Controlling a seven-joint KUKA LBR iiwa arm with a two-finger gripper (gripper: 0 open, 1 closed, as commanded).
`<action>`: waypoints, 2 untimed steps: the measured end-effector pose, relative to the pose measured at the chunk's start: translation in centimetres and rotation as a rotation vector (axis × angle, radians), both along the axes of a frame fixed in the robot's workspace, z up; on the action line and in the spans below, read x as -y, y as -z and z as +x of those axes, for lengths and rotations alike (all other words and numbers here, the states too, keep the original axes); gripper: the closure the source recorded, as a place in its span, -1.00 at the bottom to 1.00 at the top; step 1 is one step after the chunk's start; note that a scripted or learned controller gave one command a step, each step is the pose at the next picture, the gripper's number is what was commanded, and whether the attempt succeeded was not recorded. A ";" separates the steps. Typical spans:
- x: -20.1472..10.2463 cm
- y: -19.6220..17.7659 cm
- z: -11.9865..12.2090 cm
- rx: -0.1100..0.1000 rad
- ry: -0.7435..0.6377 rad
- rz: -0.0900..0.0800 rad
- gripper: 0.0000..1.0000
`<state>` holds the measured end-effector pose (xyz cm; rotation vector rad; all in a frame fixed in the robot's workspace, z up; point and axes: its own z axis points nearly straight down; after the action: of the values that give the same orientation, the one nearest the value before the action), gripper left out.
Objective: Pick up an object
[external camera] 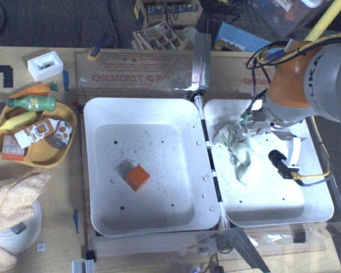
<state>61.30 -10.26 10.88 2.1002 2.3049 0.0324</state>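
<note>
The gripper (251, 124) hangs low in the right bin (312, 206), at the upper edge of a crumpled pale cloth (234, 148) lying just below and left of it. Far to its lower left, an orange block (138, 177) sits in the left bin (102, 118).

We see 2 white bins: the left bin (102, 118) holds an orange block (138, 178), and the right bin (312, 203) holds a crumpled pale grey-green cloth (234, 147). The arm (324, 84) is grey with an orange band (288, 87). On the tan wooden bench (23, 58), a yellow bowl (42, 159) carries a green bottle (33, 103), a yellow banana (14, 121) and an orange carrot (29, 91). A small white box (45, 66) sits nearby.
</note>
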 end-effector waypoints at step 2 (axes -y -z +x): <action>0.1 -3.4 -3.3 -0.032 -0.192 -0.002 -1.00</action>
<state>57.99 -10.34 14.31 1.8840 2.5151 -0.0002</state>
